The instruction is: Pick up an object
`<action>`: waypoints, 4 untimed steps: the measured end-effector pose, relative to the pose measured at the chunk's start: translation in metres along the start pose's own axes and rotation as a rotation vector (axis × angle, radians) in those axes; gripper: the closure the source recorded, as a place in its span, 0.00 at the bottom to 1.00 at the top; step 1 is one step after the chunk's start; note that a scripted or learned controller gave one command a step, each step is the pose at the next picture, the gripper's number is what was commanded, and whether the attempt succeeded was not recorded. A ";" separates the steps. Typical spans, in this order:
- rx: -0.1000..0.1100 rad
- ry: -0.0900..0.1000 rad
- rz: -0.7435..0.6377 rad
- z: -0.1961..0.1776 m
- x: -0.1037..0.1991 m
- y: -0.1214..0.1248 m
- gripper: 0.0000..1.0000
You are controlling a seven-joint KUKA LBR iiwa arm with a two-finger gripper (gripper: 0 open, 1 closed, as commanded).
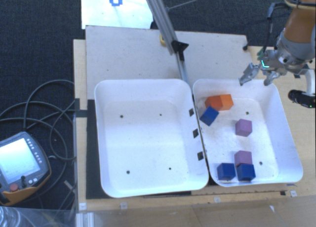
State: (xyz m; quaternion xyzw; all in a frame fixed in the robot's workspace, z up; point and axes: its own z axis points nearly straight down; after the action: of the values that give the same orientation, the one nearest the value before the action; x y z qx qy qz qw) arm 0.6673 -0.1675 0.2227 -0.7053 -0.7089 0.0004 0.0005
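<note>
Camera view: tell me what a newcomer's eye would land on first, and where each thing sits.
The coloured blocks in the right bin stand out: an orange block touching a blue block near the far left corner, a purple block mid-bin, and two blue blocks with a purple one at the near edge. The pincer hangs open above the bin's far rim. The left bin shows bare white floor.

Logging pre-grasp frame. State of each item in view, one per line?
pincer: open, holding nothing, above right bin's far rim
orange block: resting in right bin, touching a blue block
blue block by orange: resting, tilted
purple block mid-bin: resting alone
purple block near front: resting against blue pair
blue pair: side by side at front wall
left bin: resting on bench
</note>
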 end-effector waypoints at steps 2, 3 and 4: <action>0.001 0.000 0.003 0.048 -0.003 -0.009 0.00; -0.006 0.001 0.004 0.104 0.000 -0.014 0.00; -0.022 -0.006 0.001 0.108 -0.001 -0.008 0.00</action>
State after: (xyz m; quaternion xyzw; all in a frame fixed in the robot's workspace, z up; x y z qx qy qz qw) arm 0.6592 -0.1688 0.1150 -0.7056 -0.7086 -0.0054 -0.0091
